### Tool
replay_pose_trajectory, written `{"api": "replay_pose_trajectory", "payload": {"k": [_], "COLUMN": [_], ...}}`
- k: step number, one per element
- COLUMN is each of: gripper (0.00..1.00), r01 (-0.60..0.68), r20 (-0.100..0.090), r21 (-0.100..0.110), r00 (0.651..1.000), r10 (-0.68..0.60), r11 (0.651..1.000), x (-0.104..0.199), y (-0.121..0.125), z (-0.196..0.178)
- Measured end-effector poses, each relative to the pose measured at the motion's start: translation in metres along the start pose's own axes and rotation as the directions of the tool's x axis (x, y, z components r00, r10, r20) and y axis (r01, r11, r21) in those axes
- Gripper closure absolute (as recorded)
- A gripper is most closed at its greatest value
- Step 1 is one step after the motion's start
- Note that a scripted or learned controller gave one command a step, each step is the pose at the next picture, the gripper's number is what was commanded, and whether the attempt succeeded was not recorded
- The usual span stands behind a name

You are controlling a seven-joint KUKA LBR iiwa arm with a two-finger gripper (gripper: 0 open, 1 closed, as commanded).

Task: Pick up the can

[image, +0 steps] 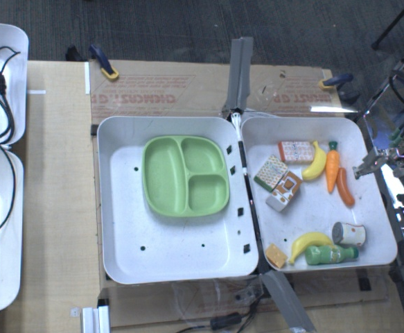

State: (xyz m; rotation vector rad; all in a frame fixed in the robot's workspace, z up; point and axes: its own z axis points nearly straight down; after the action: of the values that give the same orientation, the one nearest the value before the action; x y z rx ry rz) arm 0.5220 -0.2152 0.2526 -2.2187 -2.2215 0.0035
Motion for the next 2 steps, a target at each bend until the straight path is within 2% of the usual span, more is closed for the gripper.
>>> {"api": "replay_pose_trajectory", "payload": {"k": [1,2], "gripper": [0.00,0.00], "r01": [0.033,0.009], "r20": [0.000,-0.007], "r21": [0.000,-0.001], "r00": [0.999,1.000], "r10": [-0.033,-0.009], "r11": [0.999,1.000], "x": [0.028,0.006], "y": [0.041,0.060], "z": [0.108,0.159]}}
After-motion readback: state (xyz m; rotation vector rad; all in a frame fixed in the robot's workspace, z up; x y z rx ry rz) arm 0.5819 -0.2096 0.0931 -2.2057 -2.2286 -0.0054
